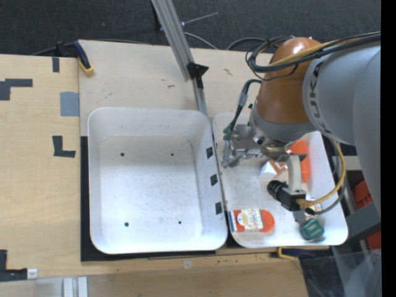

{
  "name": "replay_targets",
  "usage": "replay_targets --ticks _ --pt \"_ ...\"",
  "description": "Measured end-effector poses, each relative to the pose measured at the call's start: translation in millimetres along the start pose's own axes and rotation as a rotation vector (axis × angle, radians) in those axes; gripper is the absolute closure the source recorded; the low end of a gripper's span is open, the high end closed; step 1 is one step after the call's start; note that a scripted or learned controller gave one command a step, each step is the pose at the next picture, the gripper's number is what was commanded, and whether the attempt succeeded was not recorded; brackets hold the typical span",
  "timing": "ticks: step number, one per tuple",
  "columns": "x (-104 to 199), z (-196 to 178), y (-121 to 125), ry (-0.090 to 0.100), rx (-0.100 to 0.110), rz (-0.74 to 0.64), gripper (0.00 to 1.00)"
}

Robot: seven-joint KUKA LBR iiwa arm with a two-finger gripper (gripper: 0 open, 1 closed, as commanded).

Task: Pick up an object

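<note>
- The arm (322,85) covers much of the right bin (247,240), so the far half of that bin and whatever lies there is hidden under the orange band and grey body.
- The tool (234,155) sits low over the right bin near its left wall; its metal parts blur together and whether it is wide or narrow cannot be told, nor whether anything is between its tips.
- An orange and white object (298,161) shows partly beneath the wrist; its shape is cut off by the arm and hard to make out.
- A black cylindrical part (281,193) with a yellow cable beside it lies just under the wrist; whether it belongs to the arm or rests in the bin cannot be told.
- A flat orange packet (252,221) lies at the near edge of the right bin, clear of the tool; it has a white label with print too small to read.
- A small green object (312,229) lies at the bin's near right corner, close to the packet but apart from it.
- The left bin (105,228) is white, speckled with dark marks.
- The surface (37,178) is pale wood with grey and black tape patches on the left; a slanted metal rail (176,33) crosses the far side, and dark carpet lies beyond.
</note>
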State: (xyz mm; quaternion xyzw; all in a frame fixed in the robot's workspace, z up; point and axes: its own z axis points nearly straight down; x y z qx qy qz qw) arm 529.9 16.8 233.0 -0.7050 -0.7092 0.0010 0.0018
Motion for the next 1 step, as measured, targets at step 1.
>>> replay_targets --ticks 1 --pt "54.8 11.6 10.4 0.000 -0.001 -0.001 1.00"
